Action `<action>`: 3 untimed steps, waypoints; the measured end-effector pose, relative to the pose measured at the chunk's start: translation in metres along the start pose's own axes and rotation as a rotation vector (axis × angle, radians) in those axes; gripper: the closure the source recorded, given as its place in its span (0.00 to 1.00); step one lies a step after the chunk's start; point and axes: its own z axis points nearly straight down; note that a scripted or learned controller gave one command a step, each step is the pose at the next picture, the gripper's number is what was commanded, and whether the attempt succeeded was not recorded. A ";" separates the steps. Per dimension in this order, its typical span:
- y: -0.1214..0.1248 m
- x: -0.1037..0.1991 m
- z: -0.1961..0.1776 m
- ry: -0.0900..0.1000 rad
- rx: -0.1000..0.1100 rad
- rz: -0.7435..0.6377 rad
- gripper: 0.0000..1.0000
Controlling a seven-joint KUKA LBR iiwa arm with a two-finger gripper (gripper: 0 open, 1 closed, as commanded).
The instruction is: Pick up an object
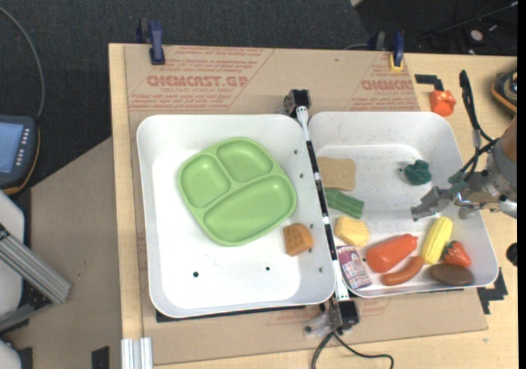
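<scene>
Tool (446, 200) spread wide, empty, just above corn cob (436, 238), right bin (386, 131).

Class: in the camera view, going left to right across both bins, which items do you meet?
Green divided plate → brown bread chunk → tan toast slice → orange-red pepper → yellow corn cob → gripper.

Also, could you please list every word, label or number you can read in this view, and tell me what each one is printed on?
"CHEMCAST G.P" in red, on the brown sheet under the bins, behind the left bin.
"CHEMCAS...", the same red print cut short, on that sheet behind the right bin.
Smaller red lines beside both prints: too small to read.
Small packet at the right bin's front-left: printed, but blurred.
</scene>
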 end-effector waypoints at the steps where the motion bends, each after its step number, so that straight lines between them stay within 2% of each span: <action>1: 0.065 0.036 0.093 0.002 0.002 -0.006 0.00; 2: 0.193 0.034 0.113 -0.003 -0.013 -0.006 0.00; 3: 0.102 -0.013 0.113 -0.001 0.005 0.007 0.00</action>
